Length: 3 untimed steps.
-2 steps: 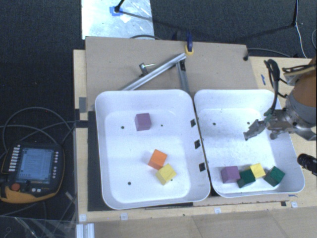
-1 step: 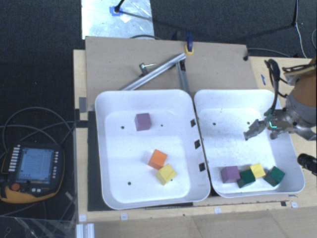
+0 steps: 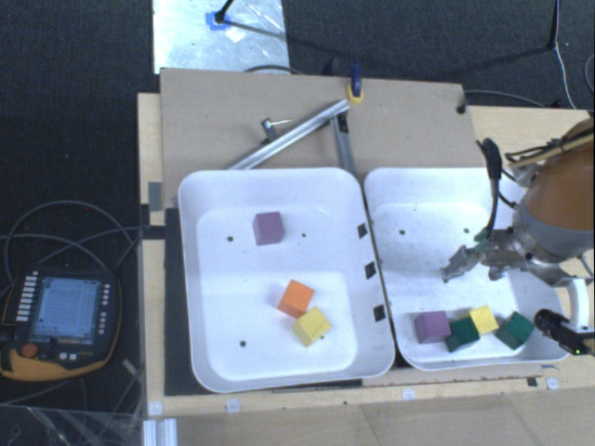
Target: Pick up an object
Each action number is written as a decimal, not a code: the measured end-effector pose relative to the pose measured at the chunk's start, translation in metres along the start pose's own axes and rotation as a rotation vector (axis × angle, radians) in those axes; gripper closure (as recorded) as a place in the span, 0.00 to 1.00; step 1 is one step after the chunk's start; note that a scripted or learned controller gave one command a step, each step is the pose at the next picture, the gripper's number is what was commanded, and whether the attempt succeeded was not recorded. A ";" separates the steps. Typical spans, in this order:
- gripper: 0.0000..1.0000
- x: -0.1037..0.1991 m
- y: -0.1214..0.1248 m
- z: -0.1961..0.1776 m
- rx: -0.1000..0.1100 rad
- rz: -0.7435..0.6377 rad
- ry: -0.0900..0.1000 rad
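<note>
Tool [image 3: 465, 264] hovers over right bin [image 3: 409, 193], grip state can't tell, nothing visibly held. Nearest candidates: purple cube [image 3: 431, 326], dark green cube [image 3: 461, 334], yellow cube [image 3: 483, 320] at the bin's front edge. Pick not done yet; descent and grasp remain.

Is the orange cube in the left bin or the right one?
In the left bin. The orange cube lies on its floor, its corner touching the yellow cube, left of the divider between the bins.

right bin [image 3: 409, 193] centre open, four blocks [image 3: 469, 327] crowd front wall
</note>
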<state>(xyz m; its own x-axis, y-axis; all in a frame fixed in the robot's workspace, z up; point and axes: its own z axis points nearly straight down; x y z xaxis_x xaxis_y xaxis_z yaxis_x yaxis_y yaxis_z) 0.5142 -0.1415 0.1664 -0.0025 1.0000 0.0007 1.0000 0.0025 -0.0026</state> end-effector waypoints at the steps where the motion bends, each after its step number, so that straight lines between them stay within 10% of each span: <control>1: 0.00 0.004 0.003 0.043 0.000 -0.001 0.000; 2: 0.00 0.004 0.003 0.078 0.000 0.000 0.000; 3: 1.00 0.003 0.005 0.065 -0.006 -0.003 -0.001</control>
<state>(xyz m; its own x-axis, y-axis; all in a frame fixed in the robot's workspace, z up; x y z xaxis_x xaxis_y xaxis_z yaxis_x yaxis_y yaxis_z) 0.5189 -0.1382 0.1012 -0.0055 1.0000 -0.0007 1.0000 0.0055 0.0033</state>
